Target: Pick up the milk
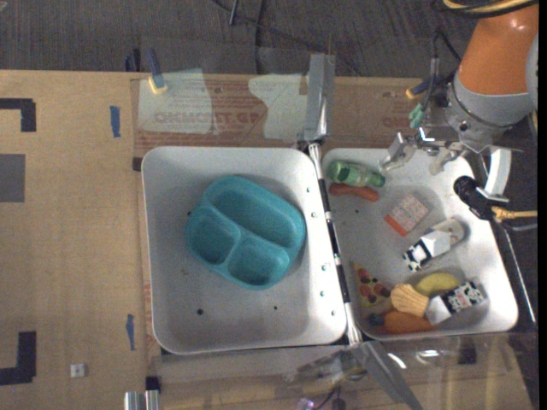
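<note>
A white milk carton with black cow patches lies on its side in the middle of the right bin. A second small box with a cow pattern lies near that bin's front right corner. My gripper hangs over the back of the right bin, up and slightly left of the carton and well apart from it. Its fingers are spread open with nothing between them.
The right bin also holds a green bottle, a sausage, a pink box, a banana, a waffle, a pizza slice and a carrot. A teal divided plate lies in the left bin.
</note>
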`<action>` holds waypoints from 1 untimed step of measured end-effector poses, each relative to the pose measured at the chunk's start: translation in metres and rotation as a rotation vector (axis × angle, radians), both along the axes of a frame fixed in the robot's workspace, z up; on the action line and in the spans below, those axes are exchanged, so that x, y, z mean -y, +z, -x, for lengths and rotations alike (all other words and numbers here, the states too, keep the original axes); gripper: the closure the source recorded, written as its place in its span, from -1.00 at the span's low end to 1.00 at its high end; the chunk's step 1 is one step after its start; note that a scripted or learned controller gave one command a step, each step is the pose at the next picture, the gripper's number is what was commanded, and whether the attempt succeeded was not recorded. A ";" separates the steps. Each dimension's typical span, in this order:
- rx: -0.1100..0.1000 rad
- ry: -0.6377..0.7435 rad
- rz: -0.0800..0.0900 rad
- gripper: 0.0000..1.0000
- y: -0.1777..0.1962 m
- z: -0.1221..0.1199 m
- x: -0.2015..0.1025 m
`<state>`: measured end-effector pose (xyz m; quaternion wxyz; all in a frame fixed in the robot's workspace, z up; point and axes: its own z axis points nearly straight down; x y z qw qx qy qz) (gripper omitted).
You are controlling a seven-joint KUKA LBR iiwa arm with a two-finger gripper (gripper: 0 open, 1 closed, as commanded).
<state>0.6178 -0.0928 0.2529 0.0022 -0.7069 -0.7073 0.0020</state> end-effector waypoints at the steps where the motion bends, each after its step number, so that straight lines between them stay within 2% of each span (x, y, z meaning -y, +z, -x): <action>1: 0.000 -0.064 0.000 -1.00 -0.047 -0.001 0.014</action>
